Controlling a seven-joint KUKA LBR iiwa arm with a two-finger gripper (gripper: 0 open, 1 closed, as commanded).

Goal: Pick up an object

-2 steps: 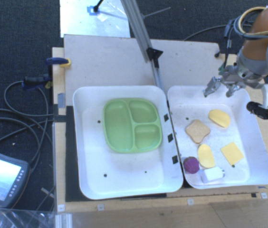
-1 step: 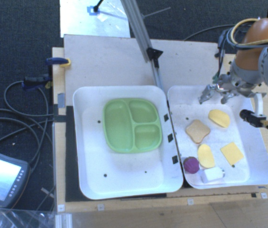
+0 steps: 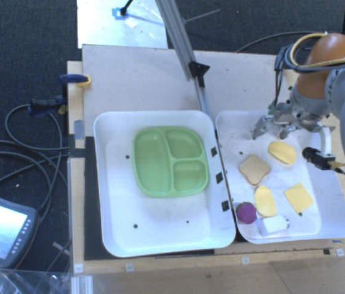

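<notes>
While the arm reaches in from the right, its jaws are seen spread apart over the back of the right bin, with nothing between them. Just below them, a yellow oval piece is laid on the bin floor. A tan bread slice, a yellow wedge, a yellow square, a purple ball and a white block are scattered nearer the front. A green divided plate is set in the left bin on the worktop.
</notes>
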